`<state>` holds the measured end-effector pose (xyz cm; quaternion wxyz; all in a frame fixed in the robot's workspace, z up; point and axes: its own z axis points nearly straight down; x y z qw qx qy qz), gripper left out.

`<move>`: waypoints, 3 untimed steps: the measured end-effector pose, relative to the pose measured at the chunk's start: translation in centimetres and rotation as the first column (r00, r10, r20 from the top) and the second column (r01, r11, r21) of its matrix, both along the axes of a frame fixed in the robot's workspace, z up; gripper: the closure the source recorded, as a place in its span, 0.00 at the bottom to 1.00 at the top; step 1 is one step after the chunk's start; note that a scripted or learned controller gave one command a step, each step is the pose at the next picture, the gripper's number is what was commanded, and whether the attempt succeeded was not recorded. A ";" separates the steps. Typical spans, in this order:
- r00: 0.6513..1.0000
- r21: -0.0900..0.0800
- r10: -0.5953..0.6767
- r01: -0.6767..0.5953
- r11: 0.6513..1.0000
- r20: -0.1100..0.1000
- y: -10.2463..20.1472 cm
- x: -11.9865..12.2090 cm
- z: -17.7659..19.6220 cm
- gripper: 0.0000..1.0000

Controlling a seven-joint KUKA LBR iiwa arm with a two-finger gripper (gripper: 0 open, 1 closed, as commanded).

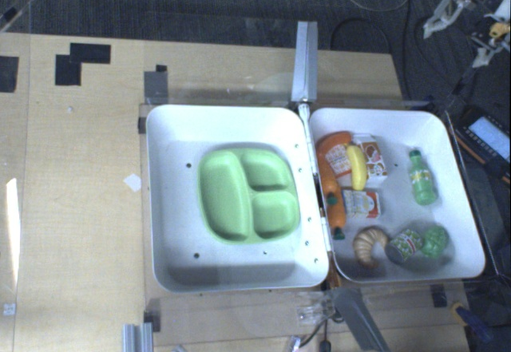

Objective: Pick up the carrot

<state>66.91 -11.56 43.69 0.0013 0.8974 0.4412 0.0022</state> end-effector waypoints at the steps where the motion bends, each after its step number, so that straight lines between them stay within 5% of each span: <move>1: 0.954 0.002 -0.299 0.299 0.954 -0.001 -3.1 -0.4 0.0 0.00; 2: 0.981 0.000 -0.194 0.194 0.981 -0.002 -2.1 -0.7 -0.1 0.00; 3: 0.920 0.002 -0.393 0.393 0.920 -0.002 -3.4 -1.2 -0.1 0.00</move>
